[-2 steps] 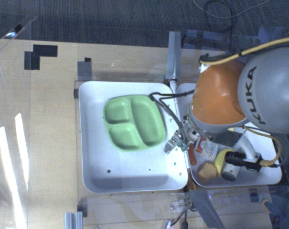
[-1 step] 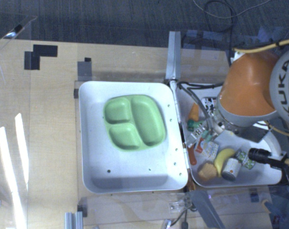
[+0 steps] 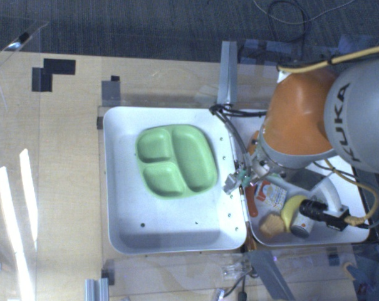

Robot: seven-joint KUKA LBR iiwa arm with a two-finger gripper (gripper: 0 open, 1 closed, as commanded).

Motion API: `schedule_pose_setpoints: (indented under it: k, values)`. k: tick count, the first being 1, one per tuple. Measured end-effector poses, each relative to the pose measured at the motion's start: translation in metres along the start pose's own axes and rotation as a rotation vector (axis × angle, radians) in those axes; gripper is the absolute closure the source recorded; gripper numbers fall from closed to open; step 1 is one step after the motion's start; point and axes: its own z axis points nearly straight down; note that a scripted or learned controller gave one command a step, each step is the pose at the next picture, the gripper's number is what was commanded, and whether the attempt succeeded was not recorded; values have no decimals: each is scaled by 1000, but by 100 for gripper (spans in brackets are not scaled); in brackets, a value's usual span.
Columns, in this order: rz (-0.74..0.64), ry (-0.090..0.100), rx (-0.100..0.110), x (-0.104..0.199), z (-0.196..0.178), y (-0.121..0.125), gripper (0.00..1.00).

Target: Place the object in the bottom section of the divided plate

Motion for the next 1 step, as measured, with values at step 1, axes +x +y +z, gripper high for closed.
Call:
schedule_pose_setpoints:
  k: [1]
  values:
    - [46, 1, 2, 8, 16, 5, 100]
